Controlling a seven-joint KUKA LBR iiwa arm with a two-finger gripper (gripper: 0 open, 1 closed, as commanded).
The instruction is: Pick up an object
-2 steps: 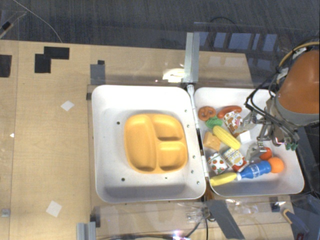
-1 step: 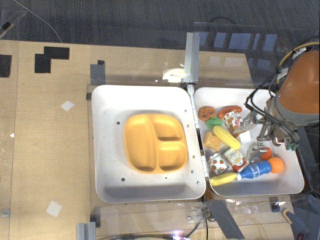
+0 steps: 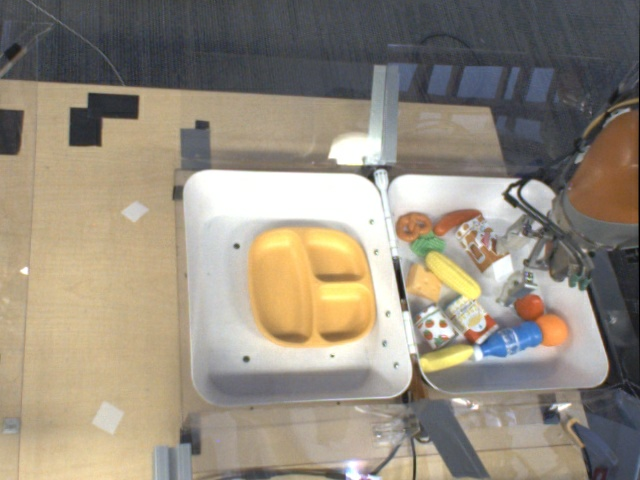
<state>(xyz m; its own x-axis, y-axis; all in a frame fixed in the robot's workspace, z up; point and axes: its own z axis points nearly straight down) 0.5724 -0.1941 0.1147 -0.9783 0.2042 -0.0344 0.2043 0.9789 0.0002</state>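
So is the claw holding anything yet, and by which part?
Nothing is seen held. The claw hangs over the right bin, just above the small red ball; whether it is open or shut cannot be told.

Bright, even light from overhead, and the two shallow white plastic bins [image 3: 290, 193] come close to washing out, centre of frame. There's a hot glare patch on the pale wooden bench top [image 3: 345, 149] just above them. Soft shadow gathers inside the left bin's lower wall. Faint reflections streak the upper right corner. Small toys at right look soft, detail smeared; the orange arm band [image 3: 608, 173] is blurred
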